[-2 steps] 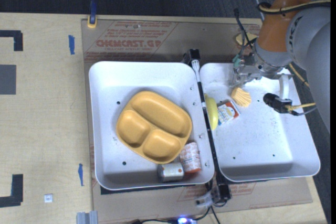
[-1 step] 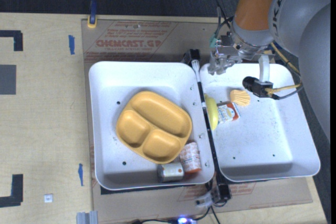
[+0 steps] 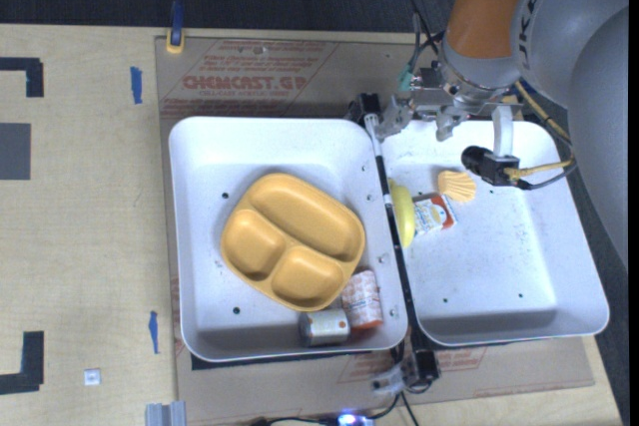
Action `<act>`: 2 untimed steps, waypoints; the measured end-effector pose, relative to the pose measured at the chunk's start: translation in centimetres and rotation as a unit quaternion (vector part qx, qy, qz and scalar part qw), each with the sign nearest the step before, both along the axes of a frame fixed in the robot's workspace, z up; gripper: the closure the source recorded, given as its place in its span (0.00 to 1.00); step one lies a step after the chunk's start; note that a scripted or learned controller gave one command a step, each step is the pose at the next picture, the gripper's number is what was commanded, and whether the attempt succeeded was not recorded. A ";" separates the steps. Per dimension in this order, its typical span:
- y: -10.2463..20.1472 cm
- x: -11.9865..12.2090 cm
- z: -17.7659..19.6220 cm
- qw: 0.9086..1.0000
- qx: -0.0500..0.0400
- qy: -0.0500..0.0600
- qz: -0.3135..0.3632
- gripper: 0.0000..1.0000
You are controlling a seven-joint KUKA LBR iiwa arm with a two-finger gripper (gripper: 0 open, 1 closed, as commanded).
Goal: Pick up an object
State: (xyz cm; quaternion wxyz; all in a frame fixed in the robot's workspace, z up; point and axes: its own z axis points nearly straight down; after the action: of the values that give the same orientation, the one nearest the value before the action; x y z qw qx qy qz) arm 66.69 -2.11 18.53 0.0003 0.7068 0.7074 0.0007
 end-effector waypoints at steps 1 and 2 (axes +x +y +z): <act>-8.3 -0.8 -5.8 1.000 0.000 0.002 0.000 0.00; -10.0 -13.6 -9.9 1.000 -0.001 0.000 -0.001 0.00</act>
State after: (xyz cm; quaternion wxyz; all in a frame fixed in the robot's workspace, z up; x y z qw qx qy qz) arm 53.11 -12.14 8.59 0.0009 0.7079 0.7063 -0.0001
